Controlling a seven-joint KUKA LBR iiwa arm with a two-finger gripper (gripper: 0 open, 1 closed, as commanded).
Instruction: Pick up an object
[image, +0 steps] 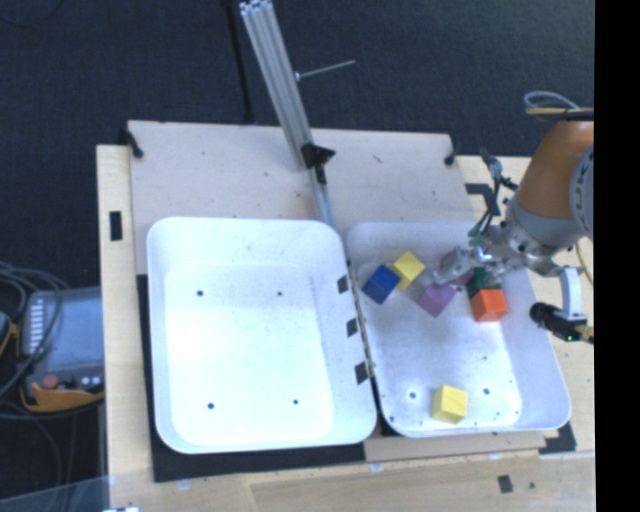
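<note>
**A:** Blocks are the candidates here, and going left to right: the left bin (250, 330) carries none, then the right bin (500, 400) has a blue block (380, 284) touching a yellow block (408, 267) near its far-left side, a purple block (436, 298) just beside those, an orange block (488, 304) further right, and a second yellow block (450, 402) alone near the front rim.

**B:** And the end effector (470, 268)?

**A:** It sits low over the right bin, between the purple and orange blocks, with something green at its tip (part of it or a small item, too blurred to say). Whether it is spread or pressed together, I cannot tell; nothing is plainly pinched.

**B:** So which one would you go for?

**A:** Judging from position, purple or orange. I would centre over one block alone, turn the wrist so its flat faces are the ones squeezed, and come straight down. The purple one lies close to the yellow-blue pair, so a slanted descent may nudge the neighbours. Orange stands freer, though nearer the bin's right wall.

**B:** And the tabletop (118, 300)?

**A:** Nothing loose on it worth chasing.
</note>
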